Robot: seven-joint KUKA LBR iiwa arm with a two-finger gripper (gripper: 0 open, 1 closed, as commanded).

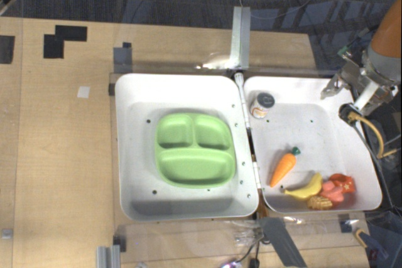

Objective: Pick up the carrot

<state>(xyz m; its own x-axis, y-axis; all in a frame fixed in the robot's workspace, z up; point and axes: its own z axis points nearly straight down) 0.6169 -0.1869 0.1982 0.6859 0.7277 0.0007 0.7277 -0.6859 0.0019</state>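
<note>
The orange carrot (283, 169) lies in the right bin (314, 116), just beside the banana (306, 187), while the gripper (359, 92), whose state I cannot tell, hangs over that bin's right rim.

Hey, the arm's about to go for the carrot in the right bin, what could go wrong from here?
Two risks. The carrot lies tilted with its tip close to the banana, so the fingers may catch the banana or push both toward the red toy. Also, the gripper sits over the right bin's far right rim, well away from the carrot, so it has a long reach in, and a small aiming error could mean closing on nothing.
</note>
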